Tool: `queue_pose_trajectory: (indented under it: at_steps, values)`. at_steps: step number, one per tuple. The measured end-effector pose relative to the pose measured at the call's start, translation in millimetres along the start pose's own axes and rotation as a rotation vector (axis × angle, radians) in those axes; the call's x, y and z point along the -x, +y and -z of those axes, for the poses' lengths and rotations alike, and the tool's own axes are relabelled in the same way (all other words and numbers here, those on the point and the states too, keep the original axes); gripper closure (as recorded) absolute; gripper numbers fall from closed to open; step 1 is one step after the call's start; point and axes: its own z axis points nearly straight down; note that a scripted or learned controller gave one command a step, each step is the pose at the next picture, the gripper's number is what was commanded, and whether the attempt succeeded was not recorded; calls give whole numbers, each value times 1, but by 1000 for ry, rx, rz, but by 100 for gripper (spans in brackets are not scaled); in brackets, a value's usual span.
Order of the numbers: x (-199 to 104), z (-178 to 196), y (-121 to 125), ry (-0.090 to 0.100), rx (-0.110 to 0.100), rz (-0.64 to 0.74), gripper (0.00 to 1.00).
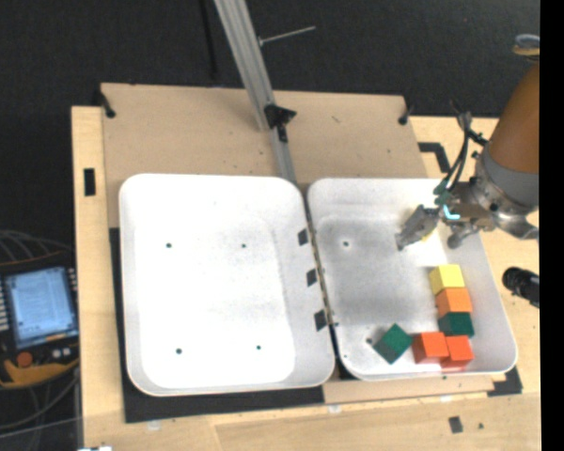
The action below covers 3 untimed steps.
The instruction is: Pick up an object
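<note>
The blocks (448, 316) lie bunched along the right bin's (357, 205) near-right corner, yellow, orange, green and red pressed together, with one green cube (392, 343) slightly apart, so a clean grip probably means taking that loose one. The claw (434, 230) hangs spread above bare floor, nothing between its fingers; its far finger is blurred.

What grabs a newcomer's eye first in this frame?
Probably the cluster of coloured blocks in the right bin, near its lower right corner: a yellow block topping a column with an orange and a dark green one, two more orange blocks below, and a tilted green block to their left. Next, the claw hanging over that bin's upper part, above the blocks and touching none. The left bin is bare white beside it.
</note>
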Motion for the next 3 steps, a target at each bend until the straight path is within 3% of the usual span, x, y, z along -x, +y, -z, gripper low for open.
queue_pose_trajectory:
  at_steps: [1, 3]
  values:
    - [0, 2, 1, -1, 5, -2, 0]
    - [5, -103, -4, -2, -1, -4, 0]
